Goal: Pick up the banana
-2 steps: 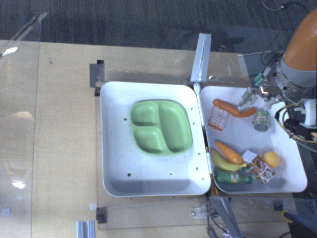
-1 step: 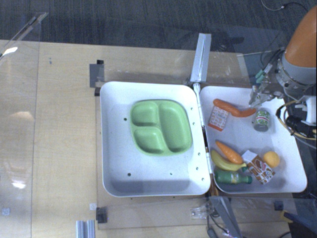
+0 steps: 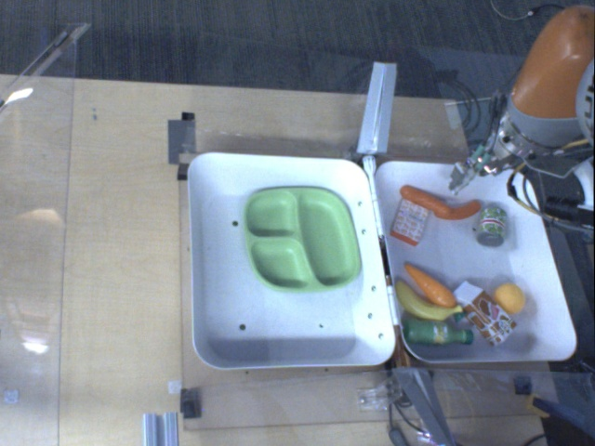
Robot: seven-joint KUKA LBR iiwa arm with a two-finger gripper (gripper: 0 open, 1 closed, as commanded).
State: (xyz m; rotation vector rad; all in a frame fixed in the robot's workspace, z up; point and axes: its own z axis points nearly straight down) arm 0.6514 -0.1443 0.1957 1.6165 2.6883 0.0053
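Banana (image 3: pixel 420 304) lies by the right bin's (image 3: pixel 548 277) left wall, touching a carrot (image 3: pixel 429 285). Near its back edge hovers the gripper (image 3: pixel 471 169); whether it is apart or together, I cannot tell.

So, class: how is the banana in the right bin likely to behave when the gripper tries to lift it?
The banana looks like smooth, stiff plastic, so probably light but slippery. It lies wedged between the carrot and green bottle, so neighbours may shift. Its curve could make it pivot.
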